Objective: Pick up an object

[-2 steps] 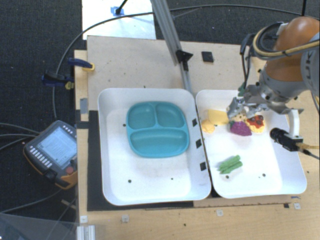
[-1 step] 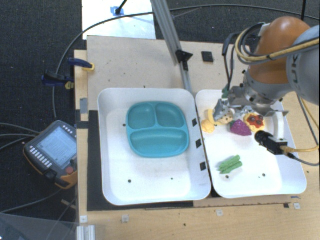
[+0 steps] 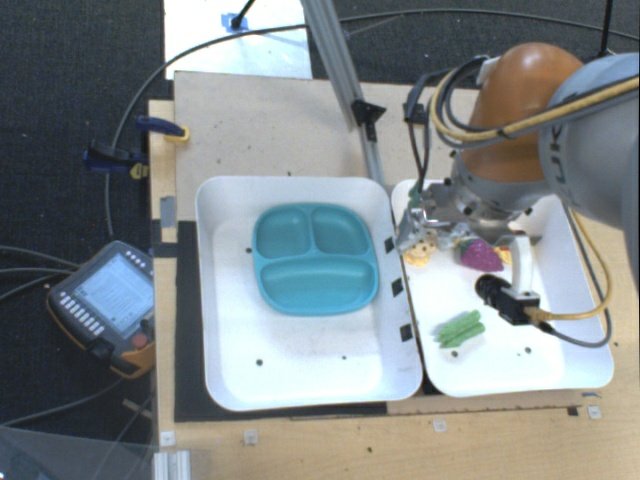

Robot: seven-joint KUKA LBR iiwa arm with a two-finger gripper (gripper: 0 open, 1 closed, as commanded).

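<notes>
Off the bench's left edge, on the dark floor, we see a grey handheld control unit (image 3: 105,303) with a lit screen. A blue clamp (image 3: 160,128) grips the far left corner of the bench (image 3: 270,128).

The left bin (image 3: 300,358) holds a teal plate (image 3: 315,258), which lies flat in the bin's far half. The plate is divided into two small compartments on the far side and one wide compartment on the near side. Its long axis runs left to right.

In the right bin (image 3: 560,358), the gripper (image 3: 420,223) hangs low over the far left corner, close to the wall shared with the left bin. We cannot tell whether the claw is spread or pressed together, and we see nothing pinched in it. A small yellow piece (image 3: 419,256) lies just on the near side of the gripper. It is too small for us to read its shape or heading, and we cannot tell whether the two touch.

Nearer to us, around the middle of the bin, a green piece (image 3: 459,328) lies flat on the floor, well apart from the gripper. It is elongated, and its long axis runs mostly left to right, with the right end turned a little toward the far side.

A lumpy purple piece (image 3: 481,257) sits to the right of the yellow piece, near the gripper, and we can make out no clear long axis on it.

Above these things the arm (image 3: 520,118) reaches in from the right, and its orange band rises over the bin's far edge.
</notes>
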